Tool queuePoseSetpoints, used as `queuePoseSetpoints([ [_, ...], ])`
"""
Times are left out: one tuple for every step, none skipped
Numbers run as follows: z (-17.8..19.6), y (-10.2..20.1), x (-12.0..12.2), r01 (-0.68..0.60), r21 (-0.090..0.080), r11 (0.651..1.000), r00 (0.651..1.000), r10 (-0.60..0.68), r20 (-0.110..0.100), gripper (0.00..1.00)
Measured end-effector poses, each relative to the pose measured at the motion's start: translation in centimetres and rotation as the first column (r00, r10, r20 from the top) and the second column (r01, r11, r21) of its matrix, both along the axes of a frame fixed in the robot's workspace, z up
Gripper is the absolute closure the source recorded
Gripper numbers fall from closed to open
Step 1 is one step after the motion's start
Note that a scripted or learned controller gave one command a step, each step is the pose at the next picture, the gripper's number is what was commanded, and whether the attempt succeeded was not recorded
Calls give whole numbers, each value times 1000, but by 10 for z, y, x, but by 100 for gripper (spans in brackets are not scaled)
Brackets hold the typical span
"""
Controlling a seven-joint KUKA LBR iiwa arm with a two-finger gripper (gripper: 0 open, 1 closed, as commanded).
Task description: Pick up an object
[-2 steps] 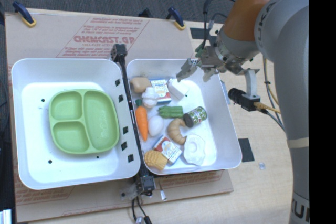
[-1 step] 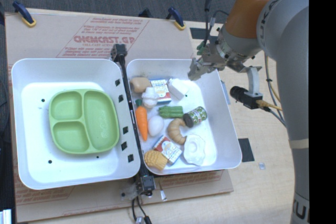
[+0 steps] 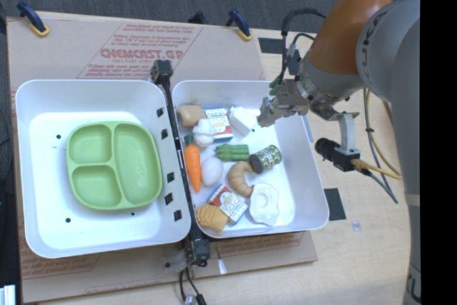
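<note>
I have one fixed camera, mounted above the bench and tilted down at a slant, far enough back to frame both white bins at once. The left bin [image 3: 28,153] and right bin [image 3: 310,189] sit side by side across the middle. The far bench edge with its cardboard sheet [image 3: 143,46] lies toward the top; the arm [image 3: 357,32] comes in from my right.

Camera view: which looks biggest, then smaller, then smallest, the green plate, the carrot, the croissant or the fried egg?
1. Green divided plate, by far the biggest.
2. Carrot, the longest of the rest, though thin.
3. Fried egg and croissant look about alike, so I won't rank them.
</note>
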State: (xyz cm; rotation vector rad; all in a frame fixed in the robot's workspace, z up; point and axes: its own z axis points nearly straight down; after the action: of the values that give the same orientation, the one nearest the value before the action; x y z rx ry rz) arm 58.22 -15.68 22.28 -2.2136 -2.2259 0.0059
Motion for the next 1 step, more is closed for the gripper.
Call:
queuePoseSetpoints([
  [0,0,0,0,0,1000,1000,0,0,0],
])
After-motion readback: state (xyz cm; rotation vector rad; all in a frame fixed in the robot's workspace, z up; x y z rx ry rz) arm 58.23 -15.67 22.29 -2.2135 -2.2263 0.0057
